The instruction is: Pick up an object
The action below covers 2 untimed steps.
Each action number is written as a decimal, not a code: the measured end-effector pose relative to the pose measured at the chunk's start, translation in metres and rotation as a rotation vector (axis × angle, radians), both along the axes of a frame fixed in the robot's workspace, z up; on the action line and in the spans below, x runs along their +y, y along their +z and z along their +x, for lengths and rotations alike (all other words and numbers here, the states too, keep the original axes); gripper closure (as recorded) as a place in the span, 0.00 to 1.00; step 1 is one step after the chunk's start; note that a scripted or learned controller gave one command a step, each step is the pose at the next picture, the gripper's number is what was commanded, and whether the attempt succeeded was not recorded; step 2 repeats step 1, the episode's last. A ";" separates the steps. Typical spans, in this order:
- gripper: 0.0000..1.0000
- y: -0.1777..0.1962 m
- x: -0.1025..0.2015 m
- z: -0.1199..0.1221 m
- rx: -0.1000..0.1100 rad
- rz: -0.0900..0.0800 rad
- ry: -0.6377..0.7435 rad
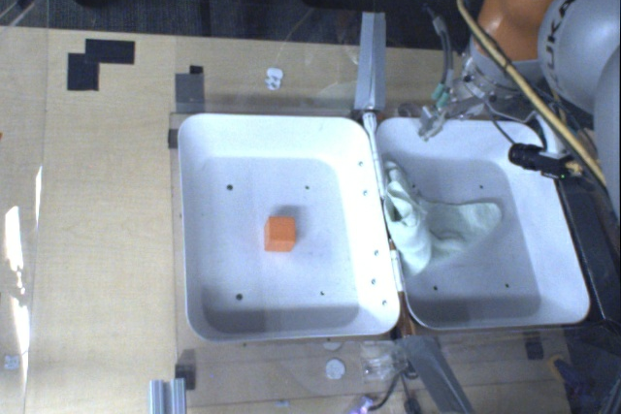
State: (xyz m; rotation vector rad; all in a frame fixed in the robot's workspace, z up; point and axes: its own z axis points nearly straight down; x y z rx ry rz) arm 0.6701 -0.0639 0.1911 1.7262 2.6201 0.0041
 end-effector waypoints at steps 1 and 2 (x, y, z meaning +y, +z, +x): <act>1.00 0.010 0.024 0.000 -0.001 0.000 0.031; 1.00 0.010 0.024 0.000 -0.001 0.000 0.031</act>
